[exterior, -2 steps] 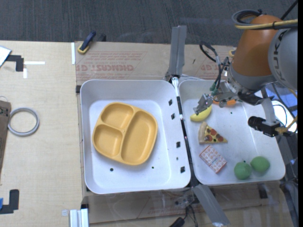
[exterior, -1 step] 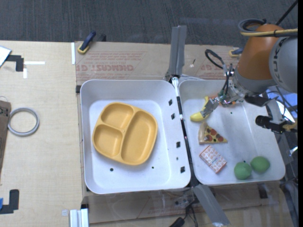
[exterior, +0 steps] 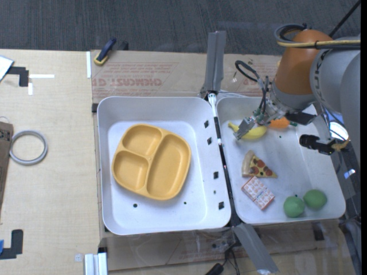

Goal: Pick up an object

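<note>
On the counter [exterior: 51, 199], far left: a tape ring [exterior: 26, 146] is seen.
Left bin [exterior: 109, 171]: a yellow divided plate [exterior: 151, 161] is held.
Right bin [exterior: 330, 171]: pizza slice [exterior: 257, 166], wafer [exterior: 258, 192] and two limes [exterior: 304, 203] are found.
Pincer [exterior: 248, 127]: clenched on the banana [exterior: 252, 132] at the bin's upper left.

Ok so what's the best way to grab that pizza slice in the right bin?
The pizza slice lies flat, apart from the cracker below it. Probably best to come straight down from above and pinch across its two long sides near the wide crust end, where the tool gets the most material.
</note>
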Action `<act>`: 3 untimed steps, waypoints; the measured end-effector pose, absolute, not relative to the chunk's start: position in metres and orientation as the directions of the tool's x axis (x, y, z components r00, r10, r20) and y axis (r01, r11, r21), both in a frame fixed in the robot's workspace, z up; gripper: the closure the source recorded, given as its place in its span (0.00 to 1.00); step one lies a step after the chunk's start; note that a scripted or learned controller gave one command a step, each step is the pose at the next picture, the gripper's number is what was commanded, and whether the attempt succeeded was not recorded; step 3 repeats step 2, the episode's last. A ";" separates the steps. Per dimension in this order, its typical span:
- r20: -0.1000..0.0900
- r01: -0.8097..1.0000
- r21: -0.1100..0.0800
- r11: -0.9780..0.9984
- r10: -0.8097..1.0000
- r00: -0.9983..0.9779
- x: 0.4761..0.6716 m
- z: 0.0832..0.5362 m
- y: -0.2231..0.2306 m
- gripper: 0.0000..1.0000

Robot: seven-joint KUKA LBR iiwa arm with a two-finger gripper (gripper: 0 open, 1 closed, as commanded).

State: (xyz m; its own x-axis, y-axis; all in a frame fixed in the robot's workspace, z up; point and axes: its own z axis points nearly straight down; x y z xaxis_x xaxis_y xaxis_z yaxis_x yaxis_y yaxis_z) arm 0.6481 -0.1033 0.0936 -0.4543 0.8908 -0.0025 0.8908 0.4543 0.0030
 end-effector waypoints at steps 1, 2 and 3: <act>-0.004 0.892 0.005 0.451 0.892 -0.451 0.649 0.103 -0.105 1.00; 0.000 0.964 -0.002 0.265 0.964 -0.265 0.579 0.191 -0.054 1.00; 0.000 0.964 -0.002 0.265 0.964 -0.265 0.579 0.191 -0.054 1.00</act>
